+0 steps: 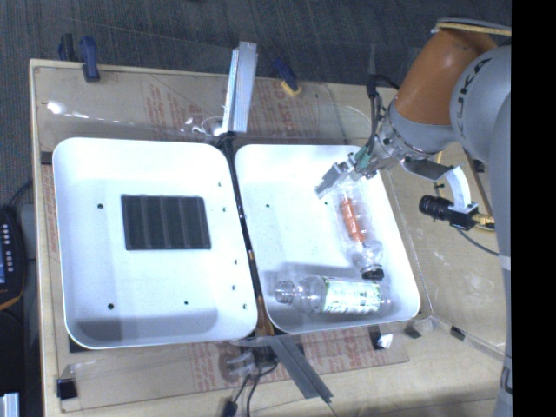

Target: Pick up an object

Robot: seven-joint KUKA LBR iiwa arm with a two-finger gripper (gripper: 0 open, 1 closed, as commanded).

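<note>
- Nearest me, a clear bottle with a green label (pixel 334 295) lies on its side along the right bin's (pixel 278 241) front wall.
- Behind it, a second clear bottle with orange contents (pixel 356 226) lies pointing away, black cap toward the front.
- Left bin (pixel 87 259) holds a dark ribbed tray (pixel 165 222).
- Farther back, the gripper (pixel 339 178) hangs over the orange bottle's far end; whether the jaws are wide or narrow I cannot tell.

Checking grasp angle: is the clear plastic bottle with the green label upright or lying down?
Lying down: the clear plastic bottle with the green label rests lengthwise along the right white bin's near wall.

No text is legible; the green-and-white label on the lying bottle (pixel 334 295) is too blurred to read.
</note>
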